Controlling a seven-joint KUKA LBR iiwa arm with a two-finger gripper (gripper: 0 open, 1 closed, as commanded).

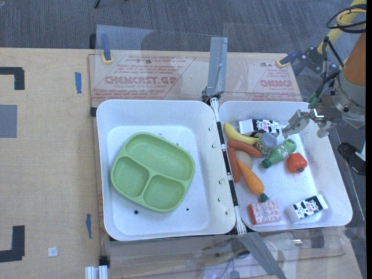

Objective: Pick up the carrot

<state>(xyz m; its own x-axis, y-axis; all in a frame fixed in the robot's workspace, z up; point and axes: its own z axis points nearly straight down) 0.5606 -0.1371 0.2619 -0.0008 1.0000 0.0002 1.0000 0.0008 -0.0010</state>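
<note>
Where the right bin (340,208) nears the frame's bottom, two printed cartons lie; just above, the tapered orange carrot (250,178) w/ green stub slants beside a glossy red sausage. Gripper (295,124) hovers upper right over bin; jaw state can't tell.

view: fixed overhead, slanted | covers: both bins (156,112) | range: seemingly moderate

Left cardboard sheet (148,77), upper centre: red print, mirrored, not legible.
Right cardboard sheet (273,80), upper right: red print, partly covered, unreadable.
Small cartons (308,207): markings too small to read.
</note>
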